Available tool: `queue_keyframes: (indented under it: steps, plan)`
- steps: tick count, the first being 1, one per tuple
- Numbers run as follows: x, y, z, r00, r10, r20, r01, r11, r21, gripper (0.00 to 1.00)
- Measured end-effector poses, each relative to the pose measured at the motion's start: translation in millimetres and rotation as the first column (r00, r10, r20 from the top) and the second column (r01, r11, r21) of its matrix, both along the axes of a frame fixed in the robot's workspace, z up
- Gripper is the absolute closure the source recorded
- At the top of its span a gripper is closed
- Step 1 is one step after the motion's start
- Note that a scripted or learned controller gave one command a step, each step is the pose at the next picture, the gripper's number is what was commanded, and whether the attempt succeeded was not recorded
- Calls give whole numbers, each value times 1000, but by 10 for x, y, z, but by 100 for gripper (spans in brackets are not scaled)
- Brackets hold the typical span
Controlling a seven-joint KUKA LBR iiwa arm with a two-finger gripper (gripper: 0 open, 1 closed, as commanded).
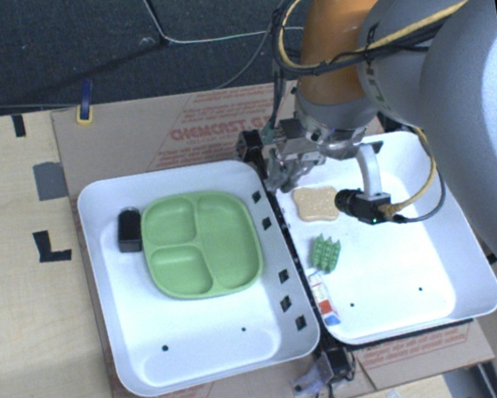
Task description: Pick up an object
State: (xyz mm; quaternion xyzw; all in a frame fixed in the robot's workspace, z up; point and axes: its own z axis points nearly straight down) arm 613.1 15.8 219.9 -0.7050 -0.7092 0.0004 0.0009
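Observation:
In the right bin (437, 293) a tan slice of toast (316, 203) lies near the back left corner. In front of it sits a small green ridged piece (326, 253), and a thin red, white and blue tube (322, 297) lies along the bin's left wall. My gripper (283, 170) hangs over the back left corner of the right bin, just behind the toast. The wrist and its mounts hide the fingertips.
The left bin (133, 356) holds a green divided plate (202, 243) with a small black block (128, 231) at its left. The grey arm (469, 97) covers the right bin's back right. Cables loop around the wrist. Cardboard lies under both bins.

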Motion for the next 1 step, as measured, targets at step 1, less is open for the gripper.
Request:
queue_keyframes:
  steps: [1]
  plan:
    - [213,589,30,1000,1,1,-1,1000,1,100]
